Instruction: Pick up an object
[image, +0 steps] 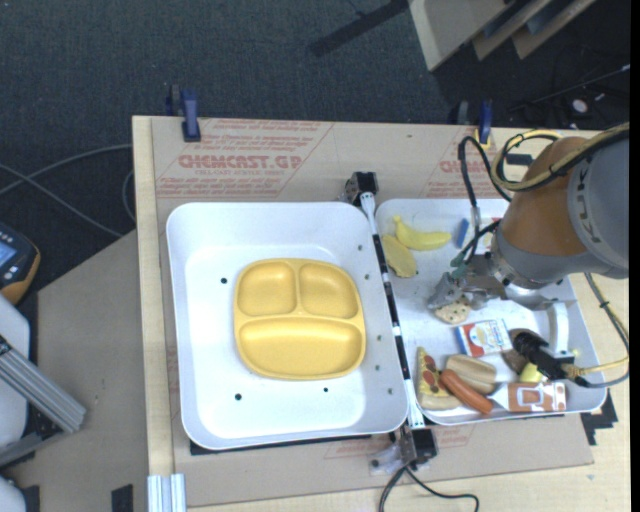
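Cookie (452, 313), pale with dark specks, lies flat in the right-hand white bin (428, 207), roughly mid-bin. Tool (449, 296) sits right over the cookie's far edge, very close or touching; cannot tell which. Cannot tell if the tool is spread or pressed together, since its parts overlap from this angle. Grey arm (560, 240) with orange band comes in from view-right of the cookie.

Beyond the cookie, toward the far rim: toy banana (422, 238), a yellow wedge-like piece (400, 259) further view-left, by the bin wall, and a small blue item (462, 232), too small to name. Just view-right of the cookie and nearer the camera: red, white and blue packet (485, 337). Nearer still than the cookie: hot dog in a bun (470, 376), pizza slice (429, 380) touching its view-left side, and orange-and-white carton (537, 398) by the near rim.

View-left of the cookie, in the other white bin (200, 300): yellow divided plate (298, 318), three compartments, flat, centred. Both bins rest on a pale counter (300, 160) with red print.
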